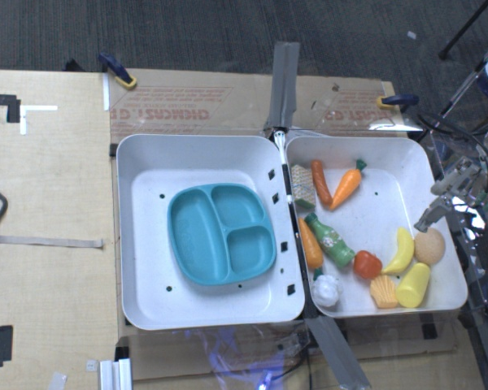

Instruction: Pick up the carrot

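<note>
Lighting looks even and fairly bright from overhead on my feed, no hard shadows; I see only soft shading under the rims of the two white bins [130,242]. Whites run close to clipping on the bin floors, with mild glare. There's a bluish-purple flare at the bottom edge near the bench front [244,364]. Focus is okay mid-frame, a bit soft overall, with low-res grain. The dark floor [187,15] up top is underexposed, and the right edge is murky and cluttered
</note>
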`<state>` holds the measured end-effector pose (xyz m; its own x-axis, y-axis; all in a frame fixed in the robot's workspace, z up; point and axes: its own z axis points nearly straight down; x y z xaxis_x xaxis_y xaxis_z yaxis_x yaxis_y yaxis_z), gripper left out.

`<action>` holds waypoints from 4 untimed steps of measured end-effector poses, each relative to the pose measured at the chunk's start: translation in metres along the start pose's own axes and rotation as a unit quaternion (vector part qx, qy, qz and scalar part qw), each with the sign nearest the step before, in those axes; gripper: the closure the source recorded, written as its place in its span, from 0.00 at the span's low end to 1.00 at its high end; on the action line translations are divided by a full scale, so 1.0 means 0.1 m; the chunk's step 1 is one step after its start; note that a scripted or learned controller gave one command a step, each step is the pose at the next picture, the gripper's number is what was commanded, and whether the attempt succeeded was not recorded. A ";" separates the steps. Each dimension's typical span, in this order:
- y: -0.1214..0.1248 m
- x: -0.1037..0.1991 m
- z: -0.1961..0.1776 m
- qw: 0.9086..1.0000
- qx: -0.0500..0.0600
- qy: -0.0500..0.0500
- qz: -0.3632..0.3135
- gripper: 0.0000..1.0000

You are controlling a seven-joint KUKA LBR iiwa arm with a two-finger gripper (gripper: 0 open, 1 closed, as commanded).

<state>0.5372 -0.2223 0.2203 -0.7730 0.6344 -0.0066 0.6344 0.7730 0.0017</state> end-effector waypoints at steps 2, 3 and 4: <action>1.08 -0.24 1.28 0.999 0.000 0.001 -0.040 0.00; 1.29 -0.34 1.29 0.999 0.004 0.005 0.038 0.00; 1.31 -0.36 1.18 0.999 0.002 0.000 0.036 1.00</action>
<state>0.6488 -0.1446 0.1032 -0.7252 0.6885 -0.0060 0.6885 0.7252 -0.0018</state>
